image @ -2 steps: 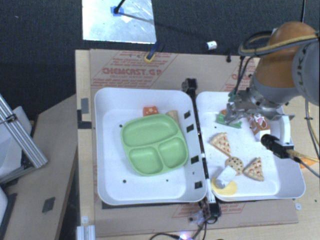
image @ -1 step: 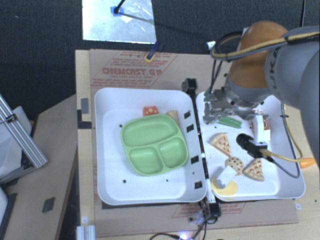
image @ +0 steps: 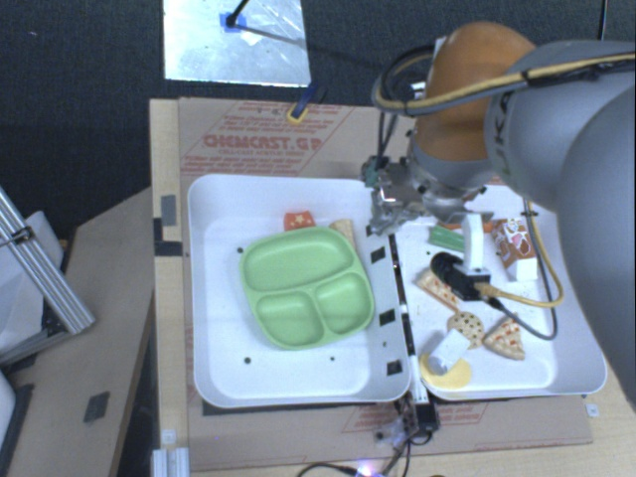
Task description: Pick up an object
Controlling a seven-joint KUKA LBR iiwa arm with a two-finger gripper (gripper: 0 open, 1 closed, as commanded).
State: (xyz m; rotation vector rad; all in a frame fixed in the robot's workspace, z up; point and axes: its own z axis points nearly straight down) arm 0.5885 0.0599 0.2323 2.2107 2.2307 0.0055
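- Altogether, two shallow white bins sit side by side: the left bin point(image: 214, 366) at centre-left of the frame and the right bin point(image: 568, 361) at centre-right.
- The left bin holds three things:
  - one green plate point(image: 306, 286) with three compartments, lying near the bin's middle
  - one orange-red piece point(image: 299, 221) just above the plate's upper rim
  - one tan piece point(image: 343, 230) just beside the plate's upper right corner
- The right bin holds seven loose toy foods:
  - one pizza slice point(image: 507, 338) toward the lower right
  - one tan wedge point(image: 435, 288) near the divider
  - one round cookie point(image: 463, 324) between those two
  - one yellow disc point(image: 455, 377) at the lower edge, with one white block point(image: 449, 348) resting on it
  - one green bar point(image: 447, 235) toward the top
  - one red-and-white packet point(image: 515, 244) at the upper right
- One gripper point(image: 386, 205) hangs over the upper end of the divider between the bins, just right of the tan piece. I cannot tell from this angle whether it is released or clenched.
- Things to pick up lie in both bins. The tan piece and the orange-red piece are nearest the gripper.
- One grey arm point(image: 566, 127) with an orange band point(image: 477, 58) comes in from the upper right and covers the right bin's upper corner.
- Both bins rest on a cardboard sheet point(image: 258, 142) printed in red "CHEMCAST GP", which lies on a tan bench point(image: 109, 296).
- A silver square sheet point(image: 234, 38) lies at the top of the frame, an aluminium rail point(image: 40, 276) crosses the left edge, and dark fabric point(image: 70, 87) fills the background.
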